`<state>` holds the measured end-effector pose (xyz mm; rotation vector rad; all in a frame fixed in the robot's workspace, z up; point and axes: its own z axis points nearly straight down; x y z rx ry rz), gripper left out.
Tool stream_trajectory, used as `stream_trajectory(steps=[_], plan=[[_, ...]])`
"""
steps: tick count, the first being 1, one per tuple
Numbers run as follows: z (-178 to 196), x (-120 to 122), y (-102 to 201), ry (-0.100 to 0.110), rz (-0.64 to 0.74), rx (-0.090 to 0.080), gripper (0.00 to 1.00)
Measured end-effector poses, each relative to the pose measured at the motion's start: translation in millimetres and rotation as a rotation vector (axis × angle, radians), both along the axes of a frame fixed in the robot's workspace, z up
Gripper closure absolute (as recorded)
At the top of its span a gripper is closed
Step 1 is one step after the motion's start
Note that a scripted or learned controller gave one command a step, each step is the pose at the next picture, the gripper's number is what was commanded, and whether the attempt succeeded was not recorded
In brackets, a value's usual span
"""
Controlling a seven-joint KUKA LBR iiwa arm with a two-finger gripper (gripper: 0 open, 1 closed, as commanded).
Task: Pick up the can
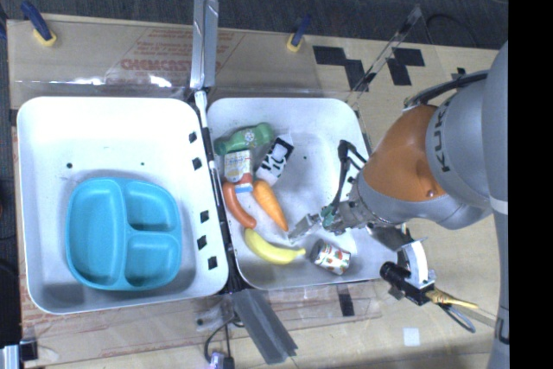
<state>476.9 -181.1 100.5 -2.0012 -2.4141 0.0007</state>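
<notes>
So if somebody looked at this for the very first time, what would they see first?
Probably the big grey and orange robot arm reaching in from the right over the right bin. Next, the bright blue divided tray sitting alone in the left bin. Then the colourful pile in the right bin: an orange carrot, a yellow banana and a can lying near the front edge.

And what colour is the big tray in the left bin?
Light blue: the tray shows clearly in the camera view.
</notes>
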Motion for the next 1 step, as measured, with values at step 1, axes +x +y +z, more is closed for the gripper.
stream_trajectory(steps=[1], plan=[[-9.0,0.1,-29.1,-0.006,-0.008,-0.004,0.00]])
